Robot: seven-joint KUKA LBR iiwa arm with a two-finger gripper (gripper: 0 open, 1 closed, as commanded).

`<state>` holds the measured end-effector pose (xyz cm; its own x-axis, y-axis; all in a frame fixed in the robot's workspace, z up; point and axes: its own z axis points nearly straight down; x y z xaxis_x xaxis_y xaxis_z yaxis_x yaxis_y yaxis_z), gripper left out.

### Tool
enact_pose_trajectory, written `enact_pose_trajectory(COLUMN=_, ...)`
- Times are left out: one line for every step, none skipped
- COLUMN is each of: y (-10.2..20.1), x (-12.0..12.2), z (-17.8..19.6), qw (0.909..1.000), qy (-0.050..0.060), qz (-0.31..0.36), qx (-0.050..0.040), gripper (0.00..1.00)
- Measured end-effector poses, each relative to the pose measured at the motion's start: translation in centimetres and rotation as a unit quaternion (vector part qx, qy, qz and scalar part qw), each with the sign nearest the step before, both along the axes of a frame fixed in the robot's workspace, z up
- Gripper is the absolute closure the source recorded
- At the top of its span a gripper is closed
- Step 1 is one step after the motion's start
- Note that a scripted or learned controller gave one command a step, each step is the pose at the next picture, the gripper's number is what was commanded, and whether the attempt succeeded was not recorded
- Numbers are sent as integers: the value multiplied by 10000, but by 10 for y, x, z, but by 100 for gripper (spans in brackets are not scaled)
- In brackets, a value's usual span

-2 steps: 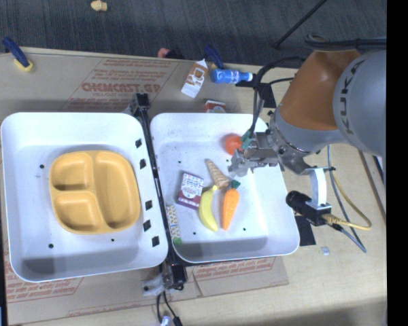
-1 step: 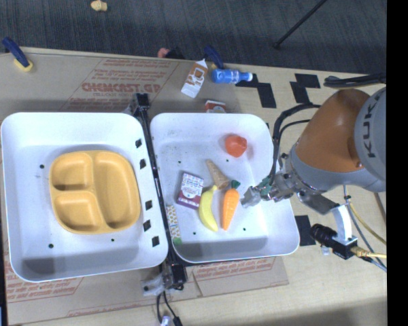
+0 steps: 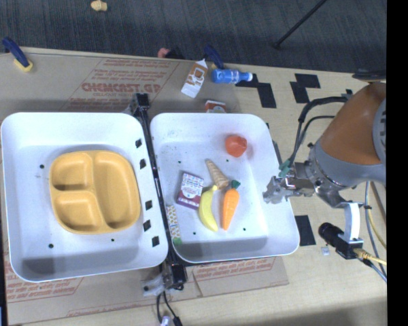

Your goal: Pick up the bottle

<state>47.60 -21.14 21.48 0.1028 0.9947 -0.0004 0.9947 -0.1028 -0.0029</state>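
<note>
Bottle first: the small blue plastic bottle [image 3: 229, 77] lies on its side on the tan cardboard-covered bench top [image 3: 122, 80], beyond the far rim of the right-hand shallow white bin [image 3: 283, 231] and well apart from the gripper. Open board lies around it on most sides, with a small white and brown carton [image 3: 195, 78] just beside it toward the left-hand white bin [image 3: 13, 202], and black tape squares [image 3: 266, 94] near its other end.

Now the gripper [image 3: 275, 189]: it hangs at the right bin's outer rim, about level with the bin's middle, with nothing seen between its fingers; whether they are parted or closed is too blurred to tell. The grey arm with its orange band [image 3: 350, 138] runs off the frame edge, so its upper part is cut off.

Inside the right bin, away from the rim: a red rounded toy [image 3: 236, 145] toward the far side, then a beige cone [image 3: 217, 172], an orange carrot [image 3: 229, 206], a yellow banana [image 3: 208, 209] and a small purple packet [image 3: 190, 189] clustered near the middle, the banana and carrot side by side. The left bin holds a yellow divided plate [image 3: 94, 190].

The bottle's cap end is pale, and its label is too small to read.
</note>
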Motion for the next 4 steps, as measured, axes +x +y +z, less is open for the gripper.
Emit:
enact_pose_trajectory(y=11, x=0, z=-16, qw=9945, qy=10, qz=-1045, qx=8, gripper=100)
enact_pose_trajectory(y=10, x=1, z=26, qw=9738, qy=-1, qz=-2273, qx=-1, gripper=100)
enact_pose_trajectory(y=13, x=0, z=-12, qw=9041, qy=26, qz=-4273, qx=6, gripper=100)
enact_pose_trajectory(y=1, x=0, z=-29, qw=8405, qy=21, qz=-5418, qx=-1, gripper=100)
